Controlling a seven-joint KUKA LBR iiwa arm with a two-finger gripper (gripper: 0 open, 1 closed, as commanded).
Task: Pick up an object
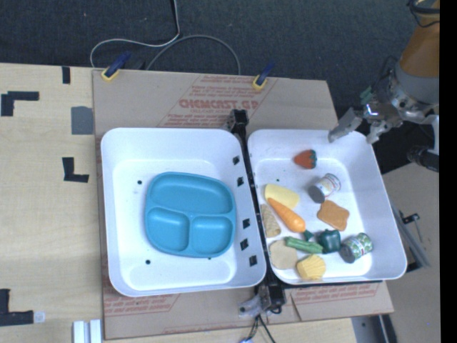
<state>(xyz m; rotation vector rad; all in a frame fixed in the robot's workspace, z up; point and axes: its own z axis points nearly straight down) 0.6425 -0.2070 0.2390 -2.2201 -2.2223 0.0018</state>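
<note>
Over the right bin's [382,184] far right corner we see the gripper [355,128], its two fingers spread apart with nothing between them. Nearest it in that bin lies a strawberry [305,158], then a small can [325,186], a carrot [286,214] and a cracker [333,214]. A blue tray [190,214] sits in the left bin [121,163].

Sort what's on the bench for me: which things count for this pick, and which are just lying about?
For the pick:
gripper, open, over the right bin's far rim
strawberry
small can
carrot
orange piece
green bottle

Lying about:
left bin
blue divided plate inside it
clamps on the cardboard's far edge
</note>
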